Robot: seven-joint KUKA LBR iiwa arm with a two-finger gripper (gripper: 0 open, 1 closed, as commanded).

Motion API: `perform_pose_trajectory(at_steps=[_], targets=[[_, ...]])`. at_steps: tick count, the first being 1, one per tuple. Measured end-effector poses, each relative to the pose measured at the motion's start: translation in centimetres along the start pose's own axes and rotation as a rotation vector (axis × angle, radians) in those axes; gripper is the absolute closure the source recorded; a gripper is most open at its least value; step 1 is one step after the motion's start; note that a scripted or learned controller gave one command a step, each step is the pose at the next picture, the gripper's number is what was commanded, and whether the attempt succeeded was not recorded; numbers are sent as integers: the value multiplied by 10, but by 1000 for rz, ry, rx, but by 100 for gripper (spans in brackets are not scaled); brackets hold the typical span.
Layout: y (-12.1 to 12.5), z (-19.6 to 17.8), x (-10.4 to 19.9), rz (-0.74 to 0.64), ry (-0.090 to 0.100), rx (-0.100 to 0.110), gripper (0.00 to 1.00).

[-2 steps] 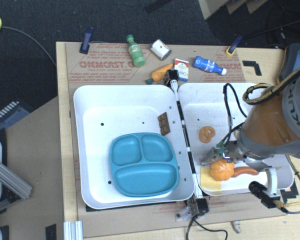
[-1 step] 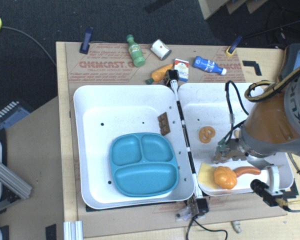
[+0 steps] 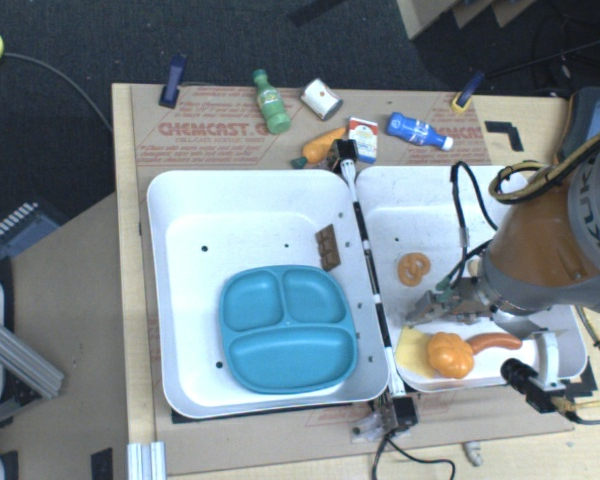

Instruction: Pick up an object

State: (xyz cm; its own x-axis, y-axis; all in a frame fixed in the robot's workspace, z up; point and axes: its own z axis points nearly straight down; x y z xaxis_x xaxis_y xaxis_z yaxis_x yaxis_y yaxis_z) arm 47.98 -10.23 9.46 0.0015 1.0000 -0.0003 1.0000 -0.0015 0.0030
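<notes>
In the right bin (image 3: 420,193) a small brown pretzel (image 3: 413,268) lies near the left wall. Toward that bin's front sit an orange (image 3: 450,356), a red sausage (image 3: 492,343) and a pale yellow flat piece (image 3: 410,348). My gripper (image 3: 448,295) hangs low over the right bin, just right of and below the pretzel and just above the orange. Nothing shows held in it. The grey arm with its orange band (image 3: 540,238) covers the bin's right part.
The left bin (image 3: 180,218) holds a blue divided plate (image 3: 287,328) and a small brown bar (image 3: 327,247) by its right wall. Behind the bins lie a green bottle (image 3: 272,102), a blue bottle (image 3: 418,131), a carton (image 3: 362,139) and a white can (image 3: 321,98).
</notes>
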Motion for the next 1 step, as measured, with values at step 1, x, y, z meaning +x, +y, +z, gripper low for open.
perform_pose_trajectory(at_steps=[1], targets=[[99, 10, 2, -3, 0, 2, 0]])
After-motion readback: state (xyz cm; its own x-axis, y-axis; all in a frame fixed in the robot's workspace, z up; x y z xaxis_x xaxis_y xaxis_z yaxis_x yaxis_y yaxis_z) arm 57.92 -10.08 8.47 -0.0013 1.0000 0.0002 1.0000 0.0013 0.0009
